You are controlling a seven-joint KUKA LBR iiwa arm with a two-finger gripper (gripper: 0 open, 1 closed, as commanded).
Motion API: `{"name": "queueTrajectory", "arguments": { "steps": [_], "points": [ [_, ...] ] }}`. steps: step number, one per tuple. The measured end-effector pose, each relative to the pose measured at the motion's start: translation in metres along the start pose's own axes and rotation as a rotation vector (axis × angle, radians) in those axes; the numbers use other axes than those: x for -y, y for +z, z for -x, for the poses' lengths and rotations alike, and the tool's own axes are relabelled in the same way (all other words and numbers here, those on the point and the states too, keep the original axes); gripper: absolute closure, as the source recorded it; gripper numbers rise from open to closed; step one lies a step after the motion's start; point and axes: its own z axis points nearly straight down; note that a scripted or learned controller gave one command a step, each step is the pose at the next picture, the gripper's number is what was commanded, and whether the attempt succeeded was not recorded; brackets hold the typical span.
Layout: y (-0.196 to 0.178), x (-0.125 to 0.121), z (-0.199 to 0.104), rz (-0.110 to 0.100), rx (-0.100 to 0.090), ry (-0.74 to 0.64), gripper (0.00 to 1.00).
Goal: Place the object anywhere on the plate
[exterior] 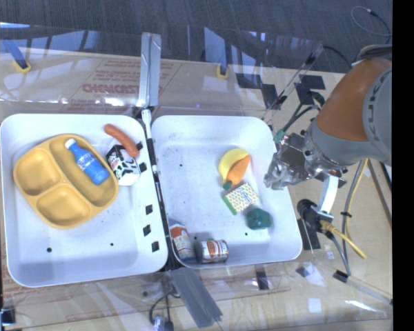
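The arm point(352, 116) reached in from the right, its gripper point(279, 174) hanging over the right rim of the right bin point(193, 205); whether it gripped anything could not be told. The left bin point(69, 254) carried a yellow divided plate point(55, 185) in its upper left part. A blue bottle point(87, 161) lay inside the plate's upper compartment. Just off the plate's right edge sat a black-and-white carton point(122, 163), with a sausage point(121, 138) near the bin's upper right corner. In the right bin, a banana point(230, 161) and carrot point(237, 170) lay right of center, a patterned packet point(241, 196) and a green object point(258, 218) below them. A can point(211, 251) and a small container point(181, 241) rested at the lower left edge.
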Motion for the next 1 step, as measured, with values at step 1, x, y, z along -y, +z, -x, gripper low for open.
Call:
{"name": "queueTrajectory", "arguments": {
  "steps": [1],
  "points": [
    [-0.0023,-0.0003,-0.0846,0.004,0.0,-0.171,1.0]
  ]
}}
